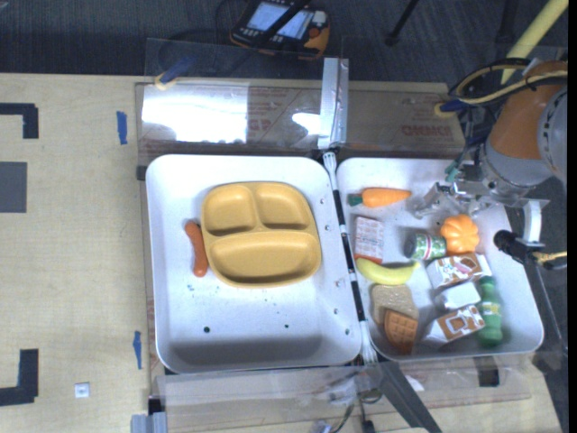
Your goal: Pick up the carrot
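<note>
Two shallow white bins side by side on a pale counter [72, 269], seen from above at a slant. In the right bin [523, 327], a crowd of play food: carrot [385, 198] at the far left corner, lying flat, long axis running left to right, orange body toward the right, green top at the left end pointing to the divider between the bins. Just right of the carrot, the claw [439, 197], low over the far part of the bin, close to the carrot's right tip but apart from it; whether its fingers are open or closed, impossible to tell at this size. Nothing seen gripped. Grey arm with orange band [523, 124] reaching in from the right.

Near side of the carrot: a small white and red packet [368, 239], a green-labelled can [424, 246] on its side, an orange pumpkin [459, 231] just near of the claw. Nearer still: a banana [386, 271], a waffle-like biscuit [401, 326], two small cartons [458, 268], a green bottle [489, 312] along the right side. Top of the carrot uncovered; bin wall close on its far and left sides.

In the left bin [180, 332]: a yellow divided tray [260, 233], a sausage [196, 247] touching its left edge. Beyond the bins, a clear plastic panel [234, 115] and a handheld controller [279, 23] on the dark floor.
</note>
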{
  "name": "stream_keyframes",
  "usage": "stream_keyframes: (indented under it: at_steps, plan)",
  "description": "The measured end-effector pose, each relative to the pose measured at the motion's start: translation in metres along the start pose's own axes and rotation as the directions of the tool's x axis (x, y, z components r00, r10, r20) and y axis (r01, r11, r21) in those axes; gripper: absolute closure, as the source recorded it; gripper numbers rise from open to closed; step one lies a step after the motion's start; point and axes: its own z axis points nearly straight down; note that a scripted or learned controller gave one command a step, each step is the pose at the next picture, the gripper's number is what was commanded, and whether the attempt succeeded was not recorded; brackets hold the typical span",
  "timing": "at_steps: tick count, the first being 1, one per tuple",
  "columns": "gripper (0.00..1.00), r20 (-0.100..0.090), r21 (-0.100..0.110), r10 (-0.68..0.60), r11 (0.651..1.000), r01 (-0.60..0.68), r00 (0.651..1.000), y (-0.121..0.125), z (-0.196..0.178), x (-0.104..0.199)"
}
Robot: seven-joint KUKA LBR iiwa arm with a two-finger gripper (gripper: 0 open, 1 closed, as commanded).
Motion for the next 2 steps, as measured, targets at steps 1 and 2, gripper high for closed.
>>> stream_keyframes:
  at_steps: [1, 2]
  plan:
    - [0.0, -0.009, -0.002, 0.056, 0.998, -0.056, 0.998, -0.046, -0.002, -0.008]
    - [1.0, -0.006, -0.006, 0.056, 0.998, -0.056, 0.998, -0.044, -0.013, -0.008]
